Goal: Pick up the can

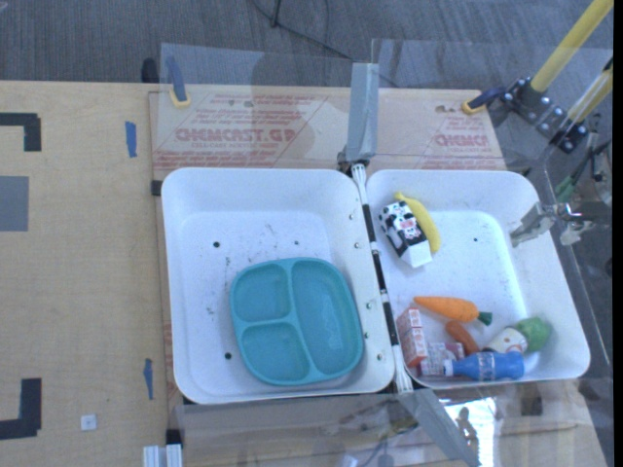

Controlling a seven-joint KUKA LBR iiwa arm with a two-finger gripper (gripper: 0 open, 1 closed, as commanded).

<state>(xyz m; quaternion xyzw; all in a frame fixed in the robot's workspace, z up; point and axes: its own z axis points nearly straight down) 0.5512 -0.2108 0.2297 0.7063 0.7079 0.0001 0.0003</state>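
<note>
Nearest the lens: blue bottle (487, 366) lying along the front wall of the right bin (545, 261), its neck pointing toward the view's left. Can (414, 342), red and white, is on its side in that bin's front-left corner, against the wall shared with the left bin (195, 222). Its long axis runs roughly front to back, slightly tilted. Bottle neck is touching or just beside the can's near end; carrot (448, 308) lies just behind its far end, and a second carrot (460, 337) is just beside it on the right. Gripper state: cannot tell. Judgement: the arm enters from the view's right, so the can sits across the bin, with carrots and bottle crowding the approach; closing across the short axis looks best. Plate (292, 319) in the left bin plays no part.
</note>
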